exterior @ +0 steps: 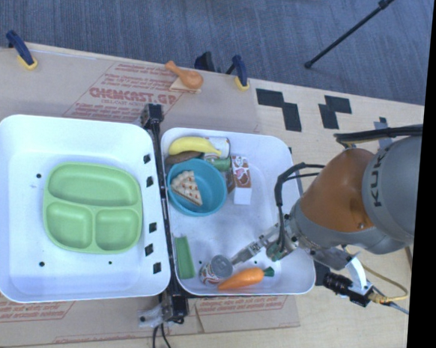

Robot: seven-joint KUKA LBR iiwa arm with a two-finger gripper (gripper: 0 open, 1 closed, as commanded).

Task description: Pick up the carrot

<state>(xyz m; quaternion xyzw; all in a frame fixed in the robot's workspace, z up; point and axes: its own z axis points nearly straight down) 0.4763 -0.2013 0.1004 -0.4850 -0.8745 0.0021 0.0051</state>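
Sitting in the left bin (6, 190) is a green divided plate (93, 206), well apart from anything the task needs. Across the divide, the right bin (269, 147) is crowded: a banana (192, 145) at the far edge, a blue bowl (197, 187) holding a waffle wedge (189, 187), a small carton (241, 180) just beside the bowl, and a green stick (183, 256) along the near left wall. The carrot (241, 279) lies flat against the bin's near rim, stem end pointing right, with a round silver piece (219, 266) touching or nearly touching its left tip. The gripper (277, 248) hangs just above and to the right of the carrot, and whether it is spread or closed cannot be made out; nothing shows between it.

The carrot looks like a light, stiff toy with a smooth, tapered skin, so it would likely slip if pinched near the thin tip. The thicker middle, squeezed across its width, seems the safest hold, though the near wall leaves little room on that side.
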